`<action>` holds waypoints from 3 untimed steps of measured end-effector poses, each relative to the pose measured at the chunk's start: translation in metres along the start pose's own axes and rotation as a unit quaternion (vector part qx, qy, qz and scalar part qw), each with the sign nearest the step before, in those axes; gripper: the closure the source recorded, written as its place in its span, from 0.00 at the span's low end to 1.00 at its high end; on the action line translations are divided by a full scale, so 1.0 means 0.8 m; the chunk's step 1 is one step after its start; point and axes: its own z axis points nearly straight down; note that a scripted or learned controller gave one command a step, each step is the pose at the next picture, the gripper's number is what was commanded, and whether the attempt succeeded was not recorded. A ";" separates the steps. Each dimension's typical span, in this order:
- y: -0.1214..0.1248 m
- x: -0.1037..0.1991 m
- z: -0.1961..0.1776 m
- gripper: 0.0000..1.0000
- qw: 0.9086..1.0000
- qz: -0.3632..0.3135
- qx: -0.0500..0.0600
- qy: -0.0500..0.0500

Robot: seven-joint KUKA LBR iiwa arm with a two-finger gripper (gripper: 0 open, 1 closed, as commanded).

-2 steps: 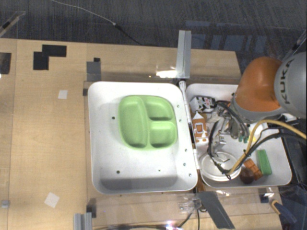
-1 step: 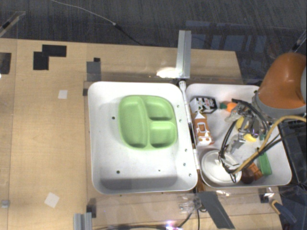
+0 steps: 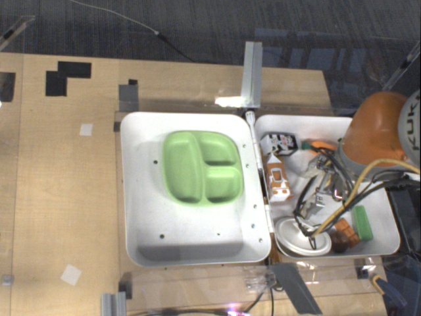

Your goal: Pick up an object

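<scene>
The right bin (image 3: 329, 122) holds several small objects. A white and orange carton (image 3: 279, 182) lies near its left wall, with a black and white packet (image 3: 283, 141) beyond it. A white round dish (image 3: 296, 236) sits at the front, a brown block (image 3: 343, 232) and a green block (image 3: 362, 222) to its right. A thin orange piece (image 3: 320, 146) lies at the back. My gripper (image 3: 320, 188) hangs low over the middle of this bin, wrapped in cables, between the carton and the green block. Nothing is visibly held.
The left bin (image 3: 141, 196) carries a green divided plate (image 3: 201, 166) in its middle. A metal post (image 3: 252, 74) stands behind the seam between the bins. The arm's orange band (image 3: 375, 130) covers the right bin's back right corner. Yellow and black cables (image 3: 342, 206) loop over the front objects.
</scene>
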 end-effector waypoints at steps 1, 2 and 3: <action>0.036 -0.115 0.006 0.00 0.999 0.020 0.012 0.047; 0.054 -0.078 0.007 0.00 1.000 -0.004 0.008 0.008; 0.055 -0.085 -0.011 1.00 1.000 -0.004 0.007 -0.001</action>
